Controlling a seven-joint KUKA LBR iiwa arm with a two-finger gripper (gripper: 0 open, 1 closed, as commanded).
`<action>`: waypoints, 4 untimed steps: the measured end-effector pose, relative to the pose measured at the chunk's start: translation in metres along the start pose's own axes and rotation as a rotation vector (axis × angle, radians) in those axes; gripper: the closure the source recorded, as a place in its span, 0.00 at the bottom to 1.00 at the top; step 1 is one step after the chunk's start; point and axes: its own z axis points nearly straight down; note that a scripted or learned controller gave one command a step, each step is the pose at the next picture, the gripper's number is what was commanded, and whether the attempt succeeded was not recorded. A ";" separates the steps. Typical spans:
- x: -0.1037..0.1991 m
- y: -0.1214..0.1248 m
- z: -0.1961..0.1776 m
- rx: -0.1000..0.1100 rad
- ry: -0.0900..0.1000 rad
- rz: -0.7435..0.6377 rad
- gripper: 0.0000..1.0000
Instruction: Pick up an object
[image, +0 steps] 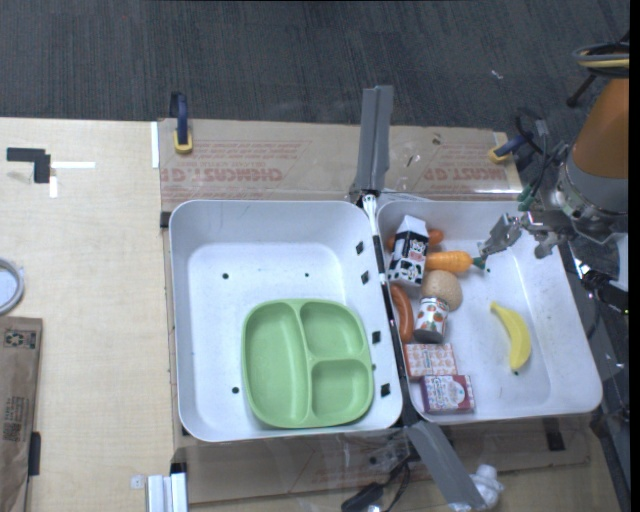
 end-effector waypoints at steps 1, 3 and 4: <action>-0.024 -0.032 0.114 -0.003 0.000 -0.182 0.00; -0.024 -0.032 0.108 0.000 0.001 -0.180 0.00; -0.019 -0.065 0.114 -0.001 0.001 -0.283 0.00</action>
